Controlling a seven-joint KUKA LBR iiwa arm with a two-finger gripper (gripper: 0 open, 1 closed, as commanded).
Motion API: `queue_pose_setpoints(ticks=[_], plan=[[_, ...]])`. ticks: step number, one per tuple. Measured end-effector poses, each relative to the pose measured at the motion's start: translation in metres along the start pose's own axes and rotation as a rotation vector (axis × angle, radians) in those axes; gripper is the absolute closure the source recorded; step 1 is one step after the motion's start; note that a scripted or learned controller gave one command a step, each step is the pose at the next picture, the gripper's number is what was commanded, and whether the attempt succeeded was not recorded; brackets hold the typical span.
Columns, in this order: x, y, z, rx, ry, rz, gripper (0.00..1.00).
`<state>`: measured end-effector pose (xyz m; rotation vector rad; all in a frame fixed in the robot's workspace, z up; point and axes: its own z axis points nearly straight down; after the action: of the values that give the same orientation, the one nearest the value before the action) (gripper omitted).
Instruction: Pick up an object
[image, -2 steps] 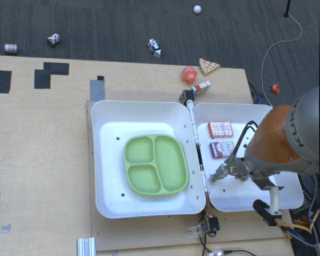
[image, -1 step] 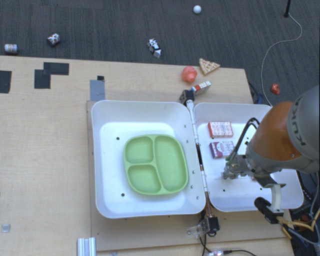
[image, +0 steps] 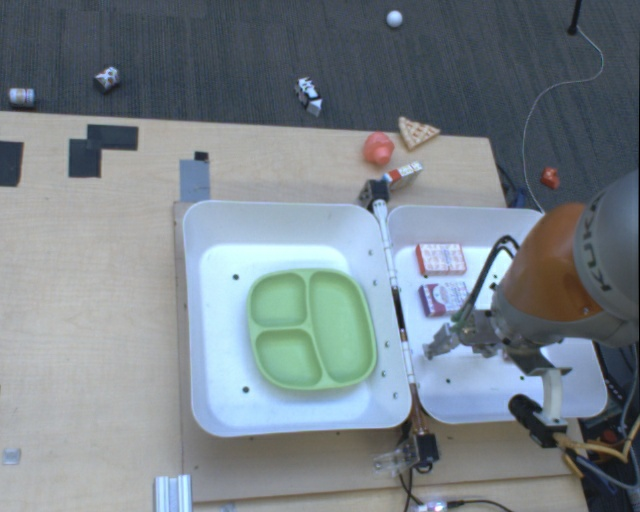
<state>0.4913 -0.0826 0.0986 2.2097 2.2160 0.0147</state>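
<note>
The arm came in from the right over the right bin (image: 440, 405), its orange band above the wrist. The end effector (image: 445, 342) hung low over the bin floor, just below and left of the two small packets. I couldn't tell how it was set, the wrist body hid most of it. Nothing could be seen held in it.

Candidate things: a red-and-white packet (image: 441, 259) near the back of the right bin, and a purple-and-white packet (image: 443, 298) just in front of it, the two close but apart. The left bin (image: 215, 330) held a green divided plate (image: 311, 329), lying flat, well apart from the arm.

Risks, judged from this layout:
- The end effector sat beside the purple packet, not over it. A descent from there would likely hit bare bin floor and come up with nothing.
- Both packets looked flat and low, so there was little edge to catch. A closing pinch could skid over the top or push the packet away.
- The packets lay close together, so a grab at one could nudge or drag the other.
- The end effector was also near the divider between the bins (image: 392, 300). A sideways correction toward the left could clip that rim.
- A loose cable (image: 490, 270) looped by the wrist near the packets and could sweep one on a move.

The tomato-like red ball (image: 378, 148) and pizza-slice toy (image: 418, 131) lay on the worktop (image: 90, 330) behind the bins, out of play.
</note>
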Motion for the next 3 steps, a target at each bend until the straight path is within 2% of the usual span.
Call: queue_pose_setpoints(ticks=[1, 2, 3], plan=[[-0.006, -0.002, 0.011, 0.008, 0.003, 0.001, 0.0], [-0.006, 0.0, 0.0, 0.001, 0.002, 0.0, 1.0], [-0.006, 0.0, 0.0, 0.002, 0.002, 0.0, 0.0]])
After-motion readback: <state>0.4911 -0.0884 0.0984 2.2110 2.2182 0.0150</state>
